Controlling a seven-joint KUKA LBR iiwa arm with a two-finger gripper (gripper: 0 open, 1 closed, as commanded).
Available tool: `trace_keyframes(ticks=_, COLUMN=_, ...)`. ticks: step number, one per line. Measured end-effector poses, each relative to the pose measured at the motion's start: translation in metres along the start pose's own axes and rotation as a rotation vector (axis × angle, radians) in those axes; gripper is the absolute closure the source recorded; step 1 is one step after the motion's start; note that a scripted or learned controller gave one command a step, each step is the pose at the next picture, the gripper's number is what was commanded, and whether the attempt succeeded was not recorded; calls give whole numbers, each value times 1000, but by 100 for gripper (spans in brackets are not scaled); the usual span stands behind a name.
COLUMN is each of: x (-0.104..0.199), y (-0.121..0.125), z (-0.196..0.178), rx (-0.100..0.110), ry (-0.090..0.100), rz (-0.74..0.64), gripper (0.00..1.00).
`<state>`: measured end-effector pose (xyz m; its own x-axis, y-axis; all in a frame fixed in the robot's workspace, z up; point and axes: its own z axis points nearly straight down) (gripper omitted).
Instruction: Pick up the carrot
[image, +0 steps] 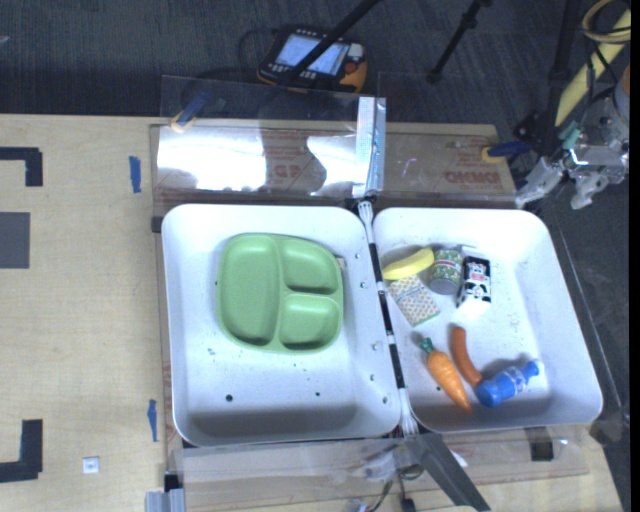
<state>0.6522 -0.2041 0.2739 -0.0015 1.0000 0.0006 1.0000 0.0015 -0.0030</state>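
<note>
Carrot (447, 374) is the thing to find, and it lies in the right bin (560, 262), toward that bin's near left part, stretched at a slant with its green-tipped end up and to the left and its pointed orange end down and to the right. Just beside it on the right lies a sausage (462, 355), reddish orange, running almost parallel, and whether the two touch cannot be told. A blue bottle (508, 383) lies on its side near the sausage's lower end, its pale cap pointing up and right. Farther back in the same bin sit a yellow banana-like piece (408, 263), a small can (446, 270), a black-and-white carton (474, 282) and a patterned packet (414, 298), grouped close together and well apart from the carrot's tip. The left bin (190, 330) holds a green divided plate (280, 291) with three compartments, lying flat near the bin's middle. The gripper (570, 172) appears at the upper right, beyond the far right corner of the right bin, well apart from the carrot and above the dark floor rather than over either bin. Its shape there is small and cluttered with cables, so whether the claw is spread or pressed together cannot be told, and nothing is visible between its tips.
</note>
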Motion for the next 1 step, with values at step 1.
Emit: trace_keyframes(ticks=1, x=12, y=-2, z=-7, rx=1, ry=-1, rz=-19, gripper=0)
